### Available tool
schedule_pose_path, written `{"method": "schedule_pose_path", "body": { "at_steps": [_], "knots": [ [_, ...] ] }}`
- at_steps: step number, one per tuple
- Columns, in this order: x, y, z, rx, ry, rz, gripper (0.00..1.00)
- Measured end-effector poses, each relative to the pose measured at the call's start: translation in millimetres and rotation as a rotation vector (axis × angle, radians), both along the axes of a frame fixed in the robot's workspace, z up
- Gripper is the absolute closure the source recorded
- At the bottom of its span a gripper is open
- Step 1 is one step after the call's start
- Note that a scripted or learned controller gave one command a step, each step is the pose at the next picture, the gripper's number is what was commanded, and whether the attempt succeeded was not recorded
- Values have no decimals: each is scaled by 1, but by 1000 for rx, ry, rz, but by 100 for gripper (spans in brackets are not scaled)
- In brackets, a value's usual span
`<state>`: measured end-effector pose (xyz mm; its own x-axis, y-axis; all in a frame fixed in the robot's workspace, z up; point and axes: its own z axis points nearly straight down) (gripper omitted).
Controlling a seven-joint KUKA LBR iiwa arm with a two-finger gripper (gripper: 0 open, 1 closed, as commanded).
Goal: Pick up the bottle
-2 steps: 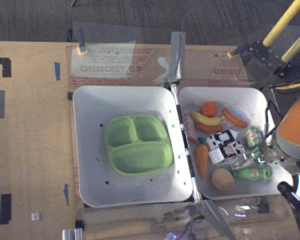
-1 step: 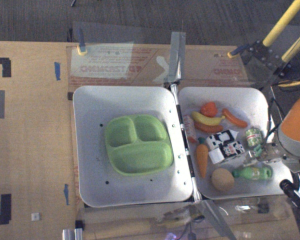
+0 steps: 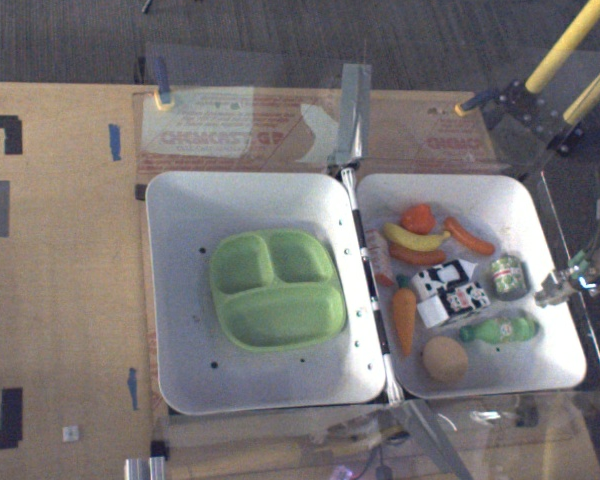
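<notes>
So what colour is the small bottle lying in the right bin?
Green, the small plastic bottle; clearest in the camera view.

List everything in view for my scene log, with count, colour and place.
bins: two, white, side by side on the bench
divided plate: one, green, left bin
bottle: one, green, lying in right bin, near edge
can: one, green label, right bin
cow-print carton: one, black and white, right bin centre
banana: one, yellow, right bin
carrot: one, orange, right bin
egg-shaped thing: one, tan, right bin
end effector: one, right bin's right rim
</notes>
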<state>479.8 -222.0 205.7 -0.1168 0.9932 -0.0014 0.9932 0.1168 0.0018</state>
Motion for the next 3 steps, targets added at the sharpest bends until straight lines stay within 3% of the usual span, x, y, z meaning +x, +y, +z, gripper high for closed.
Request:
{"method": "schedule_pose_path", "body": {
  "at_steps": [1,2,3],
  "knots": [
    [0,0,0,0,0,0,0],
    [3,8,-115,14,1,52,0],
    [2,3,-105,5,-1,46,100]
  ]
}}
